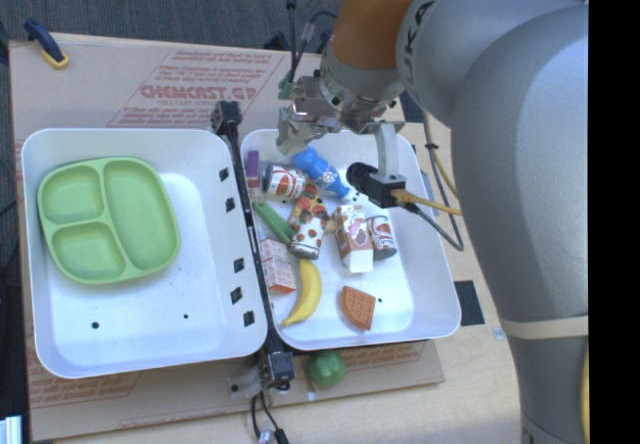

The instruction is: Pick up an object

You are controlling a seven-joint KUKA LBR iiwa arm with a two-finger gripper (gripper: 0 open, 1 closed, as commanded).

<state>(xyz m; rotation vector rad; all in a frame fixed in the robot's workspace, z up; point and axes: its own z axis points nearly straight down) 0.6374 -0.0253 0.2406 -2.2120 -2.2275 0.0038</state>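
My gripper (297, 132) hangs over the far left part of the right bin (425, 277), just above a blue bottle (322, 172) and a small red-and-white can (285, 183). Below them lies a heap: a green cucumber-like piece (272, 221), a spotted can (309, 235), a white carton (352, 238), another can (382, 236), a pink carton (278, 267), a banana (306, 295) and a waffle-like piece (358, 307). Nothing shows between the fingers.
The left bin (140, 322) holds a green divided plate (107, 219). A green ball (325, 369) lies outside the bins at the front edge. The arm's big grey body covers the right side. A black cable fitting (372, 182) hangs over the right bin.
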